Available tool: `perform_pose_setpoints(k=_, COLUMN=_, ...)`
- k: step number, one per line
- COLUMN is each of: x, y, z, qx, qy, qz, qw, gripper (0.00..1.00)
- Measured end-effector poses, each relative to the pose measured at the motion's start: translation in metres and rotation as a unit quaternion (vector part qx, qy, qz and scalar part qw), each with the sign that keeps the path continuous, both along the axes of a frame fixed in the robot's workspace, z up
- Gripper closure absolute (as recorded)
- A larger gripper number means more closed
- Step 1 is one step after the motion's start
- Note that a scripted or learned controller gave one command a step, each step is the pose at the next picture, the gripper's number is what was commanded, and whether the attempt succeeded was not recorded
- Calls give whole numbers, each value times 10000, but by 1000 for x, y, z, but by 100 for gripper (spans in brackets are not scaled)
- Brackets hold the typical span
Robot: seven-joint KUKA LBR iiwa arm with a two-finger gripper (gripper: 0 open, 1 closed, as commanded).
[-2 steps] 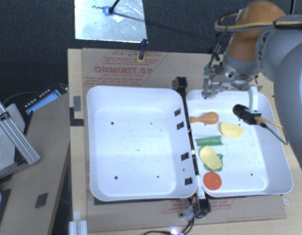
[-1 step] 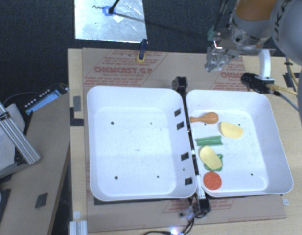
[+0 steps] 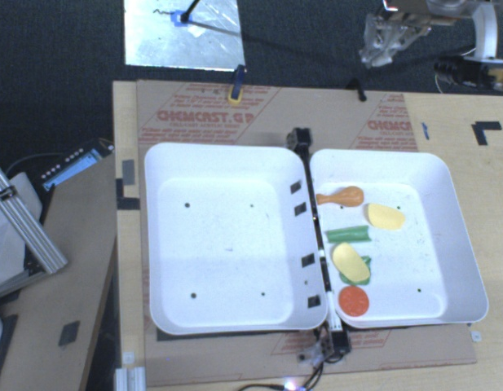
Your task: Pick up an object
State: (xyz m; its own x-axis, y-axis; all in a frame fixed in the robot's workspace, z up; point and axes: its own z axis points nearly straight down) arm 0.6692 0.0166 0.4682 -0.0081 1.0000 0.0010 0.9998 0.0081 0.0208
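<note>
Hovering beyond the right bin (image 3: 459, 210), the gripper (image 3: 377, 54) hides whether its fingers are parted.

Bench (image 3: 129, 243) w/ light wood top, a printed cardboard sheet (image 3: 210, 114) laid flat over most of it. On the cardboard, two shallow white bins side by side, touching along the middle: left bin (image 3: 227, 239), right bin (image 3: 447, 243). Black clips (image 3: 300, 209) run down the seam btwn them. At the far edge of the sheet, a small yellow-and-blue clamp (image 3: 236, 88). Black tape marks (image 3: 484, 129) at far right corner.
</note>
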Motion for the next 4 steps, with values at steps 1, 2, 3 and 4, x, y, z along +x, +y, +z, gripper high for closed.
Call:
perform_pose_setpoints(k=1, x=-1, y=32, z=20, qx=0, qy=78, qz=-2, qw=10000, gripper=100)
perform_pose_setpoints(k=2, x=-1, y=56, z=55, qx=0, qy=75, qz=-7, qw=10000, gripper=100)
perform_pose_setpoints(k=3, x=-1, y=52, z=68, qx=-6, qy=86, qz=-16, qw=10000, gripper=100)
perform_pose_setpoints(k=4, x=-1, y=26, z=67, qx=-8, qy=94, qz=-44, qw=9999, gripper=100)
